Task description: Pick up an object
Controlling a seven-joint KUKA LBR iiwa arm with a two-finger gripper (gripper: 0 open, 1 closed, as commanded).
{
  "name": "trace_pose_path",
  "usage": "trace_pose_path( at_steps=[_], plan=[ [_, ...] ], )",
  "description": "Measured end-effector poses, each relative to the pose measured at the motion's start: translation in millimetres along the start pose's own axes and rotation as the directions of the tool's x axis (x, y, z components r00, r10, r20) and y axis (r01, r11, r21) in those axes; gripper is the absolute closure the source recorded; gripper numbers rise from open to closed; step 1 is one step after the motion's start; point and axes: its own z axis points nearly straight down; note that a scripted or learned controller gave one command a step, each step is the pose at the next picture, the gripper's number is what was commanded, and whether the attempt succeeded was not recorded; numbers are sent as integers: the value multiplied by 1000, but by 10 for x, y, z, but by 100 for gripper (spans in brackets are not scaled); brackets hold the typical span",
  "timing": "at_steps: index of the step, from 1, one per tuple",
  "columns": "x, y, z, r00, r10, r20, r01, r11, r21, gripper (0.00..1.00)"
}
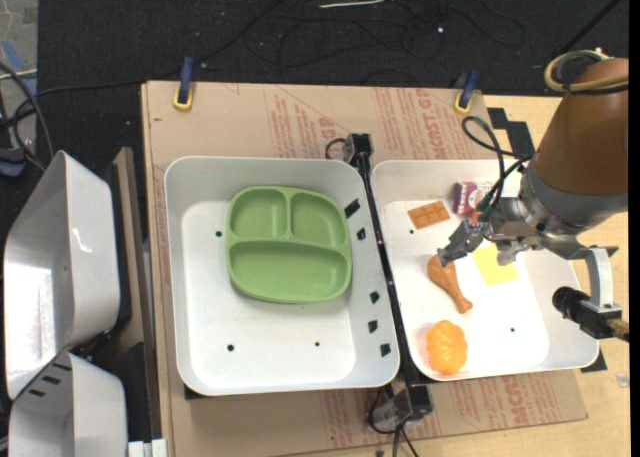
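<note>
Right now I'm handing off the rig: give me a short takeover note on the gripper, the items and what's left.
Gripper: low in the right bin, right beside the drumstick; nothing visibly between its fingers.
Right bin: drumstick, orange fruit, cracker, yellow square, purple item partly behind the arm.
Left bin: green divided plate.
Done: approach only. Left: grasp and lift an object.
</note>
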Motion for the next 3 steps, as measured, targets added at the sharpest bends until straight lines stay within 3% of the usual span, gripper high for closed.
trace_pose_path(
  at_steps=[1,3],
  plan=[
    [0,23,-57,1000,-2,2,2,1000,-12,0],
    [-80,-111,971,1000,2,1,-2,1000,-7,0]
  ],
)
